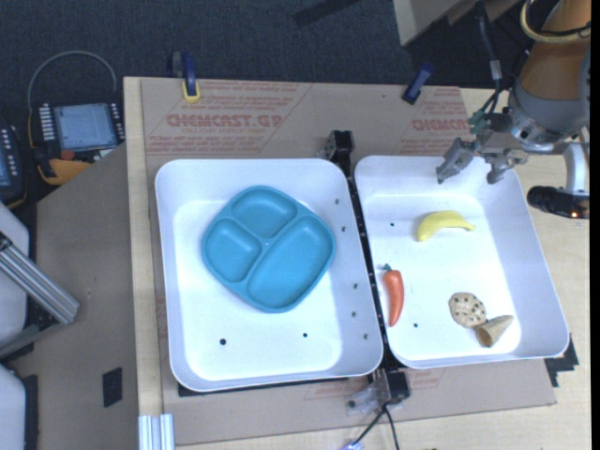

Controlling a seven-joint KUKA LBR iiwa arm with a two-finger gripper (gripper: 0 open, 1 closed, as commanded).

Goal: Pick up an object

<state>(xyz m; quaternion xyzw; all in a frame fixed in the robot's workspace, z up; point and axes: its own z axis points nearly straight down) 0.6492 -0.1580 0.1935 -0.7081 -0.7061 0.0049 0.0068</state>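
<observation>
Now, your surface (pixel 141 251): brown board, two white bins side by side. Left bin (pixel 178 279) carries blue divided plate (pixel 269 248), near centre. Right bin (pixel 534 251) holds four small things. Your arm (pixel 555 54) enters far right; pincer (pixel 476 165) hangs over right bin's far edge, fingers spread apart, nothing between them. Banana (pixel 443 224) just near side of pincer, apart from it. Red chili (pixel 394 294) by bin's left wall. Cookie (pixel 466 307) and wedge-shaped tan piece (pixel 494 330) at near right, touching.
</observation>
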